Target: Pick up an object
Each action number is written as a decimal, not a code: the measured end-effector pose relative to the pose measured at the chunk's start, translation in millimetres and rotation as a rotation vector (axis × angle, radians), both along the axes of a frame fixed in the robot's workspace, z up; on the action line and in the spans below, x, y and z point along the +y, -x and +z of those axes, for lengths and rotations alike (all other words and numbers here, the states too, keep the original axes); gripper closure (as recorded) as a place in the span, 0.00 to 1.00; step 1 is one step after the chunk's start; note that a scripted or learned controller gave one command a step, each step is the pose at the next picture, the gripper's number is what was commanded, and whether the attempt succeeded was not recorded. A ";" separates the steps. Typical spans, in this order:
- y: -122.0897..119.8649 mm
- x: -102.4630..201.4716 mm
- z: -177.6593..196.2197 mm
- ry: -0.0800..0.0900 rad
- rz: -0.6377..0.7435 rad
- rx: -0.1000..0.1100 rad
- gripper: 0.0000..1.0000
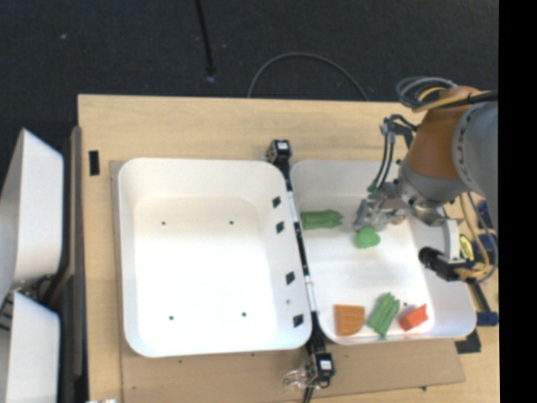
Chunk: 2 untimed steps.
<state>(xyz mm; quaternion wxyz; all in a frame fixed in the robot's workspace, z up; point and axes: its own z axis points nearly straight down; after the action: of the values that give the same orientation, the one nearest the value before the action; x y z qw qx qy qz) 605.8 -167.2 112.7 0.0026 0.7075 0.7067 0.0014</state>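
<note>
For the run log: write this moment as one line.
phase: reaching | claw: above small round green object, right white bin | grasp: not visible | other items: untouched

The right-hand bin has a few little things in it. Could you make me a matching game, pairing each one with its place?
Things:
1. green cylinder
2. small green lump
3. orange block
4. red piece

Places:
A. near edge, furthest right
B. by the divider, far half
C. just under the claw
D. near edge, closest to the divider

Pairs: 1-B, 2-C, 3-D, 4-A
</note>
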 end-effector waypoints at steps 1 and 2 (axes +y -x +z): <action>82.9 41.9 110.4 -0.002 -0.003 0.002 1.00; 116.3 149.6 87.0 -0.005 0.012 0.008 1.00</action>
<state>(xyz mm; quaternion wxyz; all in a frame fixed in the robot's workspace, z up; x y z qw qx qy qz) 489.5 -17.6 199.7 -0.0019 0.7033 0.7108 0.0004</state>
